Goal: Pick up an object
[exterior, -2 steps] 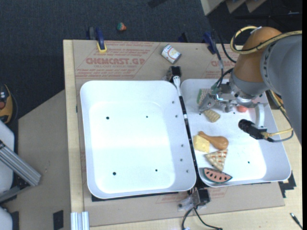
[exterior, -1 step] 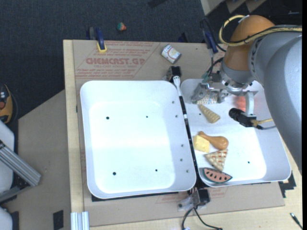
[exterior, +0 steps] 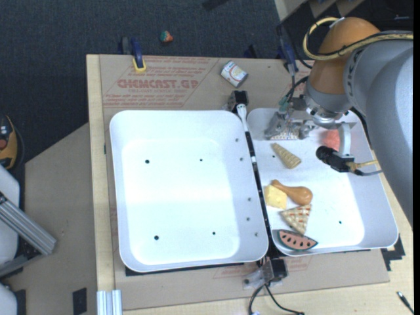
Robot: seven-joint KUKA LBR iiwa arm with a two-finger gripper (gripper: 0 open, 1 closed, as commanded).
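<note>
Reaching into the far end of the right bin (exterior: 387, 225), your arm (exterior: 367, 64) has the gripper (exterior: 289, 126) low near that bin's far left corner, so you are at the approach step, with no pick made yet. Nothing shows between its fingers, and from this angle you cannot tell how far apart they stand, or whether they touch the bin floor.

Just on the near side of the gripper lies a tan cone-shaped piece (exterior: 287, 155), the closest candidate. A pink piece (exterior: 332, 138) sits toward the far right of the bin, partly behind the wrist and beside a black fitting (exterior: 333, 157). Closer to the near edge you have a toy chicken drumstick (exterior: 293, 192) touching a yellow block (exterior: 275, 199), then a waffle-patterned wedge (exterior: 296, 218), then a toy watermelon slice (exterior: 296, 241) at the near left corner.

By my judgement your next move calls for centring over one piece, likely the cone, descending and closing. The left bin (exterior: 121, 176) carries no objects.
</note>
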